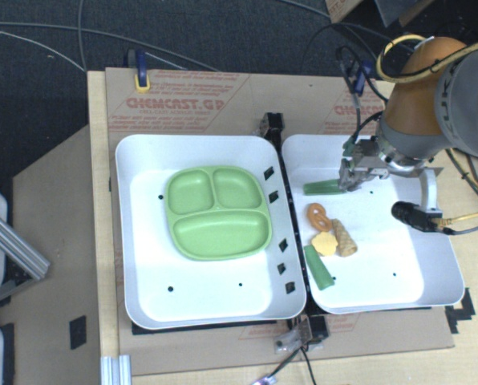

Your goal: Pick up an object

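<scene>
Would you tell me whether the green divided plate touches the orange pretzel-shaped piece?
Apart. The camera view shows the green divided plate in the left bin and the orange pretzel-shaped piece in the right bin, with the bins' rims between them.

Red print on brown board [199, 103] under the two bins, along its far edge: "CHEMCAST GP" in large letters, smaller line beneath too blurred to read. Same red print repeated near far right corner, partly covered, not legible. No other readable text, labels or numbers.
</scene>
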`<state>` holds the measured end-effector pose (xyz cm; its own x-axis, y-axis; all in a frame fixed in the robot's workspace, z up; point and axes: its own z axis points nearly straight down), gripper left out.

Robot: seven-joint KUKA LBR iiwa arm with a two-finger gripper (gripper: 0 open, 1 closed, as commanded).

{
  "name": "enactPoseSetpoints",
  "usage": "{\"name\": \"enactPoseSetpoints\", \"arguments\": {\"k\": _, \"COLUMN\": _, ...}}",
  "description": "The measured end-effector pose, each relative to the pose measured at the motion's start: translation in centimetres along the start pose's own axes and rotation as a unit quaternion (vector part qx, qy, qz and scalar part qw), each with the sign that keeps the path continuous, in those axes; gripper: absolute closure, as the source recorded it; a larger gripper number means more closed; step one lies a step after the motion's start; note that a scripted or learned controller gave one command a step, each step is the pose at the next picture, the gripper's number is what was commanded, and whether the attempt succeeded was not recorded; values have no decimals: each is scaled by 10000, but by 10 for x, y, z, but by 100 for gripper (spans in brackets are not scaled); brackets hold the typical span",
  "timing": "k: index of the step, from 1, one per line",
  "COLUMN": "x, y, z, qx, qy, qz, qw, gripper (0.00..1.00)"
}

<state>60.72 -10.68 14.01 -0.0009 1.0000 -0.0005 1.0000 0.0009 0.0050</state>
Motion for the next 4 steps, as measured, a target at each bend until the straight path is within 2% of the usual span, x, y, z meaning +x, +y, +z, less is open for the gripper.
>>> {"name": "enactPoseSetpoints", "arguments": {"k": 2, "x": -10, "y": -2, "z": -101, "qx": -8, "qy": -4, "qz": 0, "qw": 10000, "gripper": 100}}
{"name": "enactPoseSetpoints", "arguments": {"k": 3, "x": 41, "y": -21, "z": -92, "qx": 42, "qy": 18, "qz": -20, "qw": 10000, "gripper": 100}}
{"name": "enactPoseSetpoints", "arguments": {"k": 4, "x": 104, "y": -28, "z": -94, "qx": 36, "qy": 20, "qz": -31, "qw": 10000, "gripper": 100}}
